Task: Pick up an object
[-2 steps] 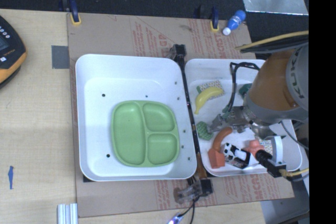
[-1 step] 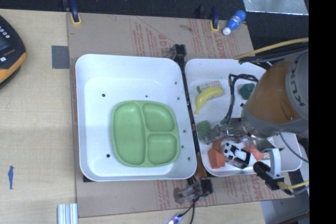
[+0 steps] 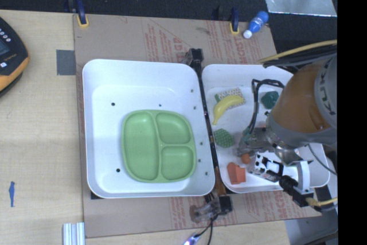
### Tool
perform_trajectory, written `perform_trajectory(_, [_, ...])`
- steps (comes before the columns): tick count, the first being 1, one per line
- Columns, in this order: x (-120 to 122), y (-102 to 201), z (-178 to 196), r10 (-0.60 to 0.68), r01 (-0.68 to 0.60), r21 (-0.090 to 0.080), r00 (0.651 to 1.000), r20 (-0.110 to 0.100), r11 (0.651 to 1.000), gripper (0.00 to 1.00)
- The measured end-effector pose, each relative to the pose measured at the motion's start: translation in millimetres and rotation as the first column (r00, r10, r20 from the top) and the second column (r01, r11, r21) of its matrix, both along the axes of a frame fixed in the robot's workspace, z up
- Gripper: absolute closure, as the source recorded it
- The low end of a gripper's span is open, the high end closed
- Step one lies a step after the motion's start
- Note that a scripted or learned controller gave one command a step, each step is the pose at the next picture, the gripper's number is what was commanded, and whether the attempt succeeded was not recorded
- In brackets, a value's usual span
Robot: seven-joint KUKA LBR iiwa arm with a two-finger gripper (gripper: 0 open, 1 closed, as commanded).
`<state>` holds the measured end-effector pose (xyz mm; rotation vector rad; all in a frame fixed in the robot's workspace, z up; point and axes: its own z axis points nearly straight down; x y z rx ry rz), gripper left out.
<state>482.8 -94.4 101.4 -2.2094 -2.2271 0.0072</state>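
Observation:
The right bin point(image 3: 213, 74) holds a yellow banana point(image 3: 227, 105), a small pale striped packet point(image 3: 229, 93), a dark green knobbly piece point(image 3: 223, 137), a teal object point(image 3: 268, 99) and a red block point(image 3: 235, 172). My gripper point(image 3: 250, 150) reaches down into the bin's middle, just right of the green piece and above the red block. A small orange bit point(image 3: 245, 158) lies right beside it. The grey arm with its orange band point(image 3: 298, 106) hides the bin's right half.
The left bin point(image 3: 97, 123) holds a light green divided plate point(image 3: 158, 145). A black divider with clamps runs between the bins. A blue and white bottle point(image 3: 256, 24) lies on the bench behind the right bin, and a yellow device point(image 3: 8, 60) sits far left.

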Motion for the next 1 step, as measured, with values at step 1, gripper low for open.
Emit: perform_trajectory(1, [43.9,60.0,90.7,-0.003,0.003,0.001,1.0,0.004,1.0,1.0])
